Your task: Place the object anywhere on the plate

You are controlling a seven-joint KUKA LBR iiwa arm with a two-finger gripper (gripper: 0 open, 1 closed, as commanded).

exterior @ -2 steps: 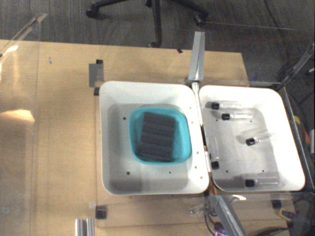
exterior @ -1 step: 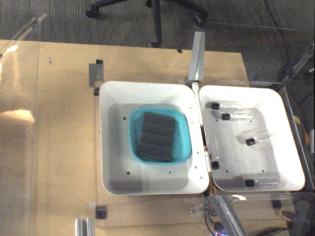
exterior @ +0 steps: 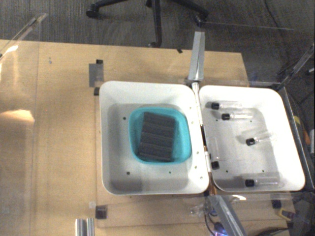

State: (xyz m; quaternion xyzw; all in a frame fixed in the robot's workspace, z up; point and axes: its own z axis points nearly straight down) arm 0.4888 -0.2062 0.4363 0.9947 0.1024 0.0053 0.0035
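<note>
a dark grey ribbed block (exterior: 157,136) lies on the teal plate (exterior: 134,132), which sits in the middle of the left white bin (exterior: 105,146). the block rests flat, its long side running near to far, well inside the plate's raised rim and covering much of its floor. teal shows on all sides of it, widest to the left and right.

the right white bin (exterior: 291,146), set just beside the left one, holds four clear tubes with black caps. one far tube (exterior: 224,105) and a second tube (exterior: 237,115) lie close together near the far left corner. a third tube (exterior: 258,139) lies tilted near the middle, and a fourth tube (exterior: 261,182) rests along the near wall. all four are well apart from the plate, with the two bin walls between them.

a grey metal post (exterior: 197,55) stretches away over the wooden bench (exterior: 49,156) from the far end of the seam between the bins. the base of an office chair (exterior: 153,6) stands on the carpet beyond the bench. cables (exterior: 216,224) cluster at the near edge below the seam. nothing lies over the block or the plate. how the gripper's jaws stand cannot be told.
</note>
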